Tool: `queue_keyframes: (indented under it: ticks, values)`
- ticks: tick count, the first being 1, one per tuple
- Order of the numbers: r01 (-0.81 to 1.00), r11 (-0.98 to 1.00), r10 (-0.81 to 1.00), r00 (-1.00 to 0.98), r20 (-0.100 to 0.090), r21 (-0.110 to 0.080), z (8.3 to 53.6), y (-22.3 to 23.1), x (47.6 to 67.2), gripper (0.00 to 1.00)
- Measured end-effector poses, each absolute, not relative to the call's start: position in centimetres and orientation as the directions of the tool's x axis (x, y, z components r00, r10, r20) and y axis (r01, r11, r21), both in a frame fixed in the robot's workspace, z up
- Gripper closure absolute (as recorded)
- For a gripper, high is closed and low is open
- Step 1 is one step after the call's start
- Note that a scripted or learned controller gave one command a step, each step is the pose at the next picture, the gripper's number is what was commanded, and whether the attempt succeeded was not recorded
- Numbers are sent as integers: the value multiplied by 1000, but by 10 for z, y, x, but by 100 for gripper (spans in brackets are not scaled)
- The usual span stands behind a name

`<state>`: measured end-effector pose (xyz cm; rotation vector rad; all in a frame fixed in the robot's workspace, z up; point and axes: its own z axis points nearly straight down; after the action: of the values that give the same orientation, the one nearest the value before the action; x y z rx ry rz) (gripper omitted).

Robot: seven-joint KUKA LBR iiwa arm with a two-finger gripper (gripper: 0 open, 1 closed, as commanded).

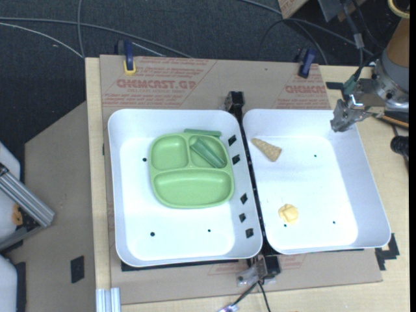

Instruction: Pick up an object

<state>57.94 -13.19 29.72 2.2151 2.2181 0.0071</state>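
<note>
Two foods, green plate apart

The divided plate sat mid left bin, a utensil in its far-right compartment. In the right bin, a wedge lay near the far-left corner, a small lump toward the near edge.

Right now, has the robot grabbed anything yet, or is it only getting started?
Only starting, it seems. Nothing looks picked up: the tan wedge and yellow lump lie in the right bin, the green plate in the left bin. The gripper hangs at the right bin's far corner. The whole pick is left.
</note>
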Motion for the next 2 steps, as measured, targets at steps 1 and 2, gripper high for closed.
queue_keyframes:
  ticks: [1,2]
  values:
    - [1000,6,1000,-6,3,-3,275,-78,577,100]
    - [1000,5,1000,-5,3,-4,262,-31,570,100]
